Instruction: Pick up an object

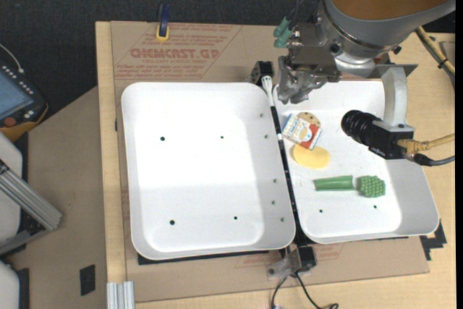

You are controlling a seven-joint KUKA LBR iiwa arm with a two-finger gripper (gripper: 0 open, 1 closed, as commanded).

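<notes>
With the gripper point(291, 92) hanging above the right white bin's point(412, 217) far-left corner, its grasp impossible to judge, watch it clip the bin wall before reaching the small red-and-white packet point(301, 130) just below.

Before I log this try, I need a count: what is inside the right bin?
The right bin holds a small red-and-white packet, a yellow piece and a green brush-like toy. The gripper and arm cover the bin's far end, so anything there is hidden.

white bins: 2 point(195, 163) point(405, 217) | green brush: 1 point(351, 185) | yellow piece: 1 point(312, 157) | small packet: 1 point(301, 130)
</notes>
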